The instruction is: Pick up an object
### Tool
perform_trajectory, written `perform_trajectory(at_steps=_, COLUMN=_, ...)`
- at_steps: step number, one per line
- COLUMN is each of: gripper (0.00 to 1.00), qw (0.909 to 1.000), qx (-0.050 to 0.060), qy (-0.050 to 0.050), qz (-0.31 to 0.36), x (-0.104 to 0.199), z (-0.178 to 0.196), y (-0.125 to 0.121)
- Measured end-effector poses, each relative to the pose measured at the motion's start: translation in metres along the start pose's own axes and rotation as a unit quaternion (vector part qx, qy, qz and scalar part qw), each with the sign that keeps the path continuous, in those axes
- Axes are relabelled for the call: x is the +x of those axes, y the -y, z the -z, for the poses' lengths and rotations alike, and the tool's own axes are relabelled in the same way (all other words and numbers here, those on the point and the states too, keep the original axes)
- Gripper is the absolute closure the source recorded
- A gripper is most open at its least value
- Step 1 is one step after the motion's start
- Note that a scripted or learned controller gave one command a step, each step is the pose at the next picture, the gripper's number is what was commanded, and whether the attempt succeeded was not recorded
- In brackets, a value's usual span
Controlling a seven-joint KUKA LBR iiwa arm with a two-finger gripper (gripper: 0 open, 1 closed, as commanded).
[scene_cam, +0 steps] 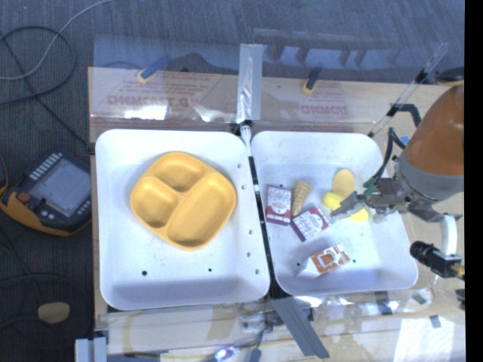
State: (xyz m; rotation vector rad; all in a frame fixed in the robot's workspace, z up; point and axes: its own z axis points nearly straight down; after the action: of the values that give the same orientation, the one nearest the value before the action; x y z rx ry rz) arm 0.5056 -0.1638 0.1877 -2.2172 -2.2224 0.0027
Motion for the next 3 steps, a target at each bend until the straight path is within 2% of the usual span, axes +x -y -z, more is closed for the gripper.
perform_trajectory(at_steps=1, gripper=0.00, qw=0.9975, qx=-0.009, qy=0.004, qz=0.069, x=-0.008, z=-0.096, y=-0.086)
perform_trajectory(at_steps=2, gripper=1.00, qw=0.9975, qx=-0.008, qy=0.002, qz=0.070, x=-0.006, z=-0.086, y=-0.087)
perform_trajectory(at_steps=3, gripper=1.00, qw=0.9989, qx=-0.001, qy=0.001, qz=0.047, x=0.030, z=0.016, y=-0.121)
